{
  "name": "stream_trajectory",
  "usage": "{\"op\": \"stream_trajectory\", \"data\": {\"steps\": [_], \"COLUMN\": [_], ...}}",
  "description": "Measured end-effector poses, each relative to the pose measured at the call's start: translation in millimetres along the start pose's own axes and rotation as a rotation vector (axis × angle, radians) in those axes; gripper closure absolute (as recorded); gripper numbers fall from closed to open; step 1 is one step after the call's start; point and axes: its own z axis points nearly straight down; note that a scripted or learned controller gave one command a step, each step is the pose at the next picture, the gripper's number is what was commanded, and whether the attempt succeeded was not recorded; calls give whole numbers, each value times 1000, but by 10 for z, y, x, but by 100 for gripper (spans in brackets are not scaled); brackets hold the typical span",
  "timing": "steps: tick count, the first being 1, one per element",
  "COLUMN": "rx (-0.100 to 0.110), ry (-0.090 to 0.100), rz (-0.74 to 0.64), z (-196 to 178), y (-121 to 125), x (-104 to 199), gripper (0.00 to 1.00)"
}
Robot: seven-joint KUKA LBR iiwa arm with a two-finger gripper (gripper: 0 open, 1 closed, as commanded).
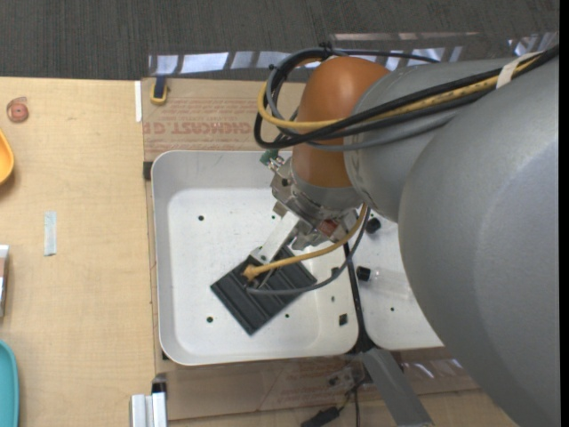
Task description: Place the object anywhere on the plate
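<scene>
My gripper [308, 223] hangs low over the middle of the left white bin [178, 238], under the orange band of the wrist. The arm's grey body covers it from above, so nothing can be made out between its fingers. No loose object is visible on the bin floor around it. The arm also hides most of the right bin [391, 314].
A cardboard sheet [213, 118] lies behind the bins. On the wooden bench to the left are a small grey strip [50, 234], a pink disc [16, 109], an orange item [4, 163] and a teal item [5, 385] at the edge.
</scene>
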Motion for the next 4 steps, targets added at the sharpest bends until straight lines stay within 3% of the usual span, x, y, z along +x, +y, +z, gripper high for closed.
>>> {"op": "stream_trajectory", "data": {"steps": [1, 2, 3, 4], "rx": [-2, -3, -1, -5], "ry": [2, 2, 0, 1], "rz": [-287, -482, -900, -1191], "z": [-745, -1359, -944, -1613], "y": [-7, 578, -146, 281], "x": [-707, 21, 296, 520], "gripper": [100, 100, 100, 100]}}
